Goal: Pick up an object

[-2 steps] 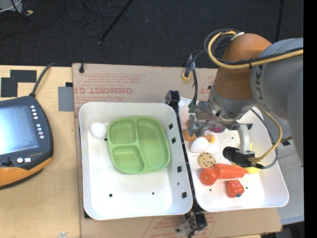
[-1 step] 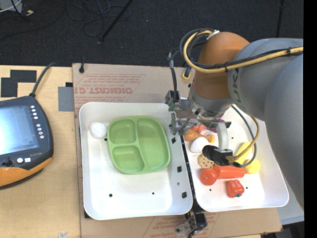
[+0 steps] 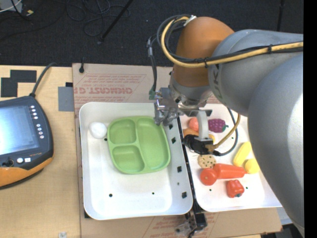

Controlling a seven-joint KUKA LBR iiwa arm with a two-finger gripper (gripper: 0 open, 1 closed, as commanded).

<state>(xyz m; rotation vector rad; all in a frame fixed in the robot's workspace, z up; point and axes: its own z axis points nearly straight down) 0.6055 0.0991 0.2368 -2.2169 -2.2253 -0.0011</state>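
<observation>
A green plate (image 3: 138,145) with three compartments lies flat in the left bin (image 3: 94,182), with a white ball (image 3: 98,129) just beside it at ten o'clock. In the right bin (image 3: 255,195) are purple grapes (image 3: 216,125) at twelve, a cookie (image 3: 206,160) mid-bin, a carrot (image 3: 229,171) and a red pepper (image 3: 235,188) toward six, and a yellow fruit (image 3: 242,154) at three.

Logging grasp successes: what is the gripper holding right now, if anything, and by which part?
Cannot be told. The gripper is at the far right corner of the green tray, but no grip shows.
</observation>
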